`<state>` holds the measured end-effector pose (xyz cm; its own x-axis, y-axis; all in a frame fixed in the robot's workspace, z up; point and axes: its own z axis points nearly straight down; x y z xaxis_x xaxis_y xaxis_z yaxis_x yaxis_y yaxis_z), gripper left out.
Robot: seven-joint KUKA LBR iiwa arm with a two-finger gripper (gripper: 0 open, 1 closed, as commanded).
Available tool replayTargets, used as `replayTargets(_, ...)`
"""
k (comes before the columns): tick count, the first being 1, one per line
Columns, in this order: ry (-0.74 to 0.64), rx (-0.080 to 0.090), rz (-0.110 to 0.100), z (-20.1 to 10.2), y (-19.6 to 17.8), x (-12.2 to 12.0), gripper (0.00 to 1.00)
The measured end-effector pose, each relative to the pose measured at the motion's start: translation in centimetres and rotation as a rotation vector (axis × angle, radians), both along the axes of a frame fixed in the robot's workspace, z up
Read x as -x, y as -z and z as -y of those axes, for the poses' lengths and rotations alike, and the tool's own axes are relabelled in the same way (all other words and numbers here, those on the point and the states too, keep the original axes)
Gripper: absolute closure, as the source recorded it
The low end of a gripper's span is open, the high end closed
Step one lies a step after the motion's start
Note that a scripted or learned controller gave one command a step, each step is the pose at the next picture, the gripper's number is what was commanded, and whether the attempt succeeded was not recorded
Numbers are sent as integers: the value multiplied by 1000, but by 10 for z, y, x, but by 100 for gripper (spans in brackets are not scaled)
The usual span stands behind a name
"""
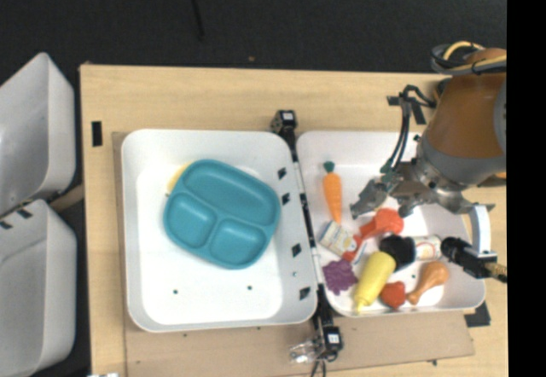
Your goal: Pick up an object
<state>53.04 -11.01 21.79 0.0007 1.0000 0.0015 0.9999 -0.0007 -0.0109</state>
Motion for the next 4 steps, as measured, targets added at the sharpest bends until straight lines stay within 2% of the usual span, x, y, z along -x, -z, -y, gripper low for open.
replayTargets(1,-3,2,12,0,-5,-3,0)
replayTargets(2,0,2,7,1,42,7,0)
replayTargets(4,1,0,13,3,115,5,0)
